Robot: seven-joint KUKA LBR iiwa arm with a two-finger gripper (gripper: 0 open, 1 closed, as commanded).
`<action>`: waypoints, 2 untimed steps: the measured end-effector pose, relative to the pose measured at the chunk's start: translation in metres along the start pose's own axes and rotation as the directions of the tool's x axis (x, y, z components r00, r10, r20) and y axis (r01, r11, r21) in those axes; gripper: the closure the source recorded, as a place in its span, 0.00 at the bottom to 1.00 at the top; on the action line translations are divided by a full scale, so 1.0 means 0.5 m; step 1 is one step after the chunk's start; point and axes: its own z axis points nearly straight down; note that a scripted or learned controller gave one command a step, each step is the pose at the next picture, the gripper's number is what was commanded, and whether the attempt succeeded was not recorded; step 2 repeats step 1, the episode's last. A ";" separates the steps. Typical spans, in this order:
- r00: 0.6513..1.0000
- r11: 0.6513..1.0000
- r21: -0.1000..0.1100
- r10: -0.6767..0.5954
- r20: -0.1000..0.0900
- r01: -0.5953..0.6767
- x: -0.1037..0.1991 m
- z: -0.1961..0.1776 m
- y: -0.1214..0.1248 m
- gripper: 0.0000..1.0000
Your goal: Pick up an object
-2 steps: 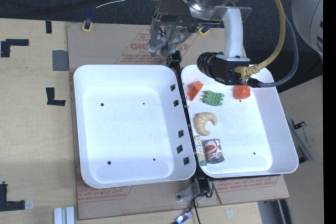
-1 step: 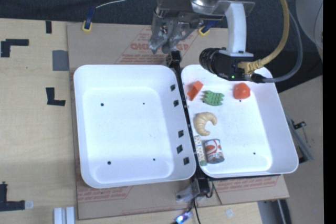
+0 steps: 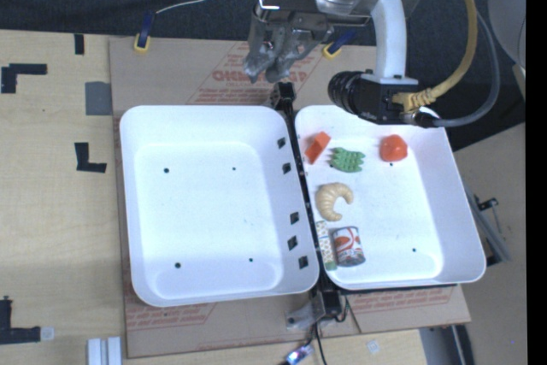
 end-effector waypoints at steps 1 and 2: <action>1.000 1.000 0.001 -0.001 0.001 0.001 0.000 -0.019 0.000 1.00; 1.000 1.000 0.001 -0.001 0.001 0.001 0.000 -0.019 0.000 1.00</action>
